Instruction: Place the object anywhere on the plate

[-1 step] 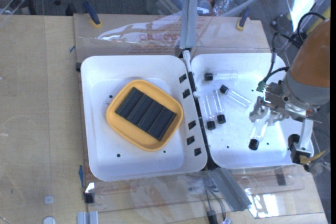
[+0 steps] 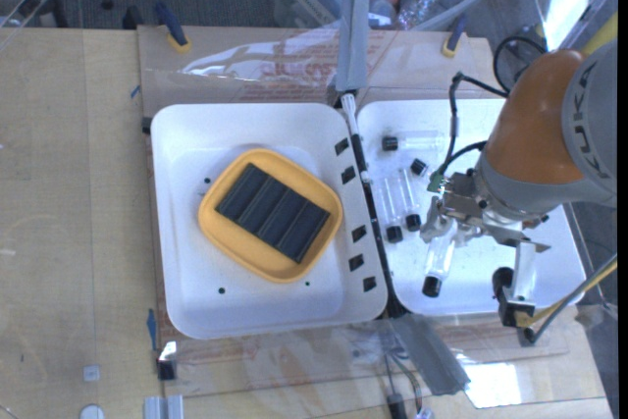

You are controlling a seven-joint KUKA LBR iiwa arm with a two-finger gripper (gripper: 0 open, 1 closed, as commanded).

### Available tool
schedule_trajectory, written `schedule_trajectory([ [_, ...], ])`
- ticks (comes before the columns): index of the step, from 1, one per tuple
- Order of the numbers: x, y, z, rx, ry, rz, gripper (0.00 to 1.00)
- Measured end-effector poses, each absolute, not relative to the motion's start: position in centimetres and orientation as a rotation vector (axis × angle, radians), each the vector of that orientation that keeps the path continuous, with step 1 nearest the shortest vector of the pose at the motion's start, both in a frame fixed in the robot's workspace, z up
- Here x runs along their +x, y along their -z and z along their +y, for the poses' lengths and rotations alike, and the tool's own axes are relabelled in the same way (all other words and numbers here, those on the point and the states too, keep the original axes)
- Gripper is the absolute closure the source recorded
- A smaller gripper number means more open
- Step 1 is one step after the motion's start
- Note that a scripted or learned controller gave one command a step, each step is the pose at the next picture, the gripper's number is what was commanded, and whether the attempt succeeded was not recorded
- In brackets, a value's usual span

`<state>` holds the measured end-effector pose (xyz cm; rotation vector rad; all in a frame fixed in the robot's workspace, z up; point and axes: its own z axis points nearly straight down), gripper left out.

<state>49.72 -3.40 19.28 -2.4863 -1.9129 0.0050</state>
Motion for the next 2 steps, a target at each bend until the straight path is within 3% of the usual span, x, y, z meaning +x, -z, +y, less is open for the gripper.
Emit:
schedule_trajectory([
  [1,54.5,-18.4,-1.0,-2.356,-0.001,-2.078,1.00],
  [2,55.5,-18.4,6.1,-2.220,0.000,-2.223,1.00],
])
